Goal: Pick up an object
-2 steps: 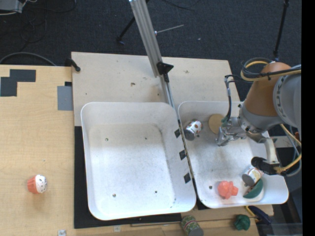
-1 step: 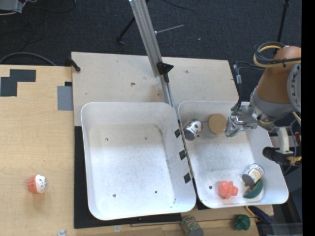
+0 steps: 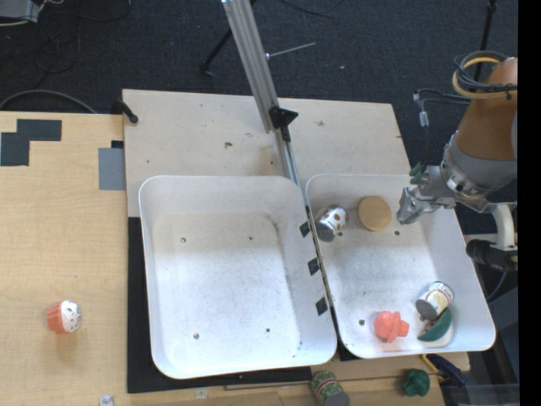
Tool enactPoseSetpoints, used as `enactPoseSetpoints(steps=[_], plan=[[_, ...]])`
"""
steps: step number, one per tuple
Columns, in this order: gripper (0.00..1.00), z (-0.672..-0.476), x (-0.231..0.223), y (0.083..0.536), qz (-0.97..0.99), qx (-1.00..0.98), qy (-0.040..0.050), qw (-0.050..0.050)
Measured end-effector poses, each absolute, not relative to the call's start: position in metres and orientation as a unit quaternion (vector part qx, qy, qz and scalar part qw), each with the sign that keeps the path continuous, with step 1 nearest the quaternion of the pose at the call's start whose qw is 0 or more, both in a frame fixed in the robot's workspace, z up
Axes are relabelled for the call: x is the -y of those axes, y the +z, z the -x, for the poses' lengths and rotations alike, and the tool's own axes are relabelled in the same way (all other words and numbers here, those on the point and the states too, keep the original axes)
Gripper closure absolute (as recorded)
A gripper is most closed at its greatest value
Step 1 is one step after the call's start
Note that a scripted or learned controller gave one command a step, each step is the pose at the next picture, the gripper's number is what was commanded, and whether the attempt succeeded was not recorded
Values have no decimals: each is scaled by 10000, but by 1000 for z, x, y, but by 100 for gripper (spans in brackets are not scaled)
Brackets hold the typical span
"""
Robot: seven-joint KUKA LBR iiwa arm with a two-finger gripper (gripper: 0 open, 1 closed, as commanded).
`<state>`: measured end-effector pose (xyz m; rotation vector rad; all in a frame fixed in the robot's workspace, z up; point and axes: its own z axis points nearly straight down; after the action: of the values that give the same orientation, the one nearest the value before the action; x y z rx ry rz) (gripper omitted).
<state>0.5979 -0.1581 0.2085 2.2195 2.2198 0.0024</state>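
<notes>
Two bins, a scatter of small things, and the arm over the right one

Two shallow white bins sit side by side on the desk (image 3: 211, 134), a pale board with a few dark marks. Beyond it is dark carpet with loose cables. A light wooden surface (image 3: 59, 227) lies to the left, with grey and black patches, and a small orange-and-white toy (image 3: 64, 317) rests on it at about 8 o'clock. A silver metal rail (image 3: 254, 57) slants down from 12 o'clock and ends between the bins.

The left bin (image 3: 169, 194) shows only its speckled white floor. The right bin (image 3: 473, 332) carries the objects: a tan round disc (image 3: 374, 212) near its far edge, a small white-and-red figure (image 3: 331, 221) just beside it at 9 o'clock, a pink lump (image 3: 390, 326), a small tin (image 3: 435, 298) and a dark green piece (image 3: 439, 326) touching it toward 5 o'clock.

The arm comes in from 3 o'clock, and its gripper (image 3: 408, 207) hangs just beside the disc, on the disc's 3 o'clock side. I cannot tell how the gripper is set, and nothing shows in its grasp.

Two green things lie on the front edge of the desk at 6 o'clock, a mottled can (image 3: 326, 386) and a darker lump (image 3: 414, 382).
</notes>
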Motion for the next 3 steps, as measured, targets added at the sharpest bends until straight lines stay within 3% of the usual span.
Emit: enactPoseSetpoints(steps=[3], plan=[[100,-605,-1,225,-7054,-7088,3,-13]])
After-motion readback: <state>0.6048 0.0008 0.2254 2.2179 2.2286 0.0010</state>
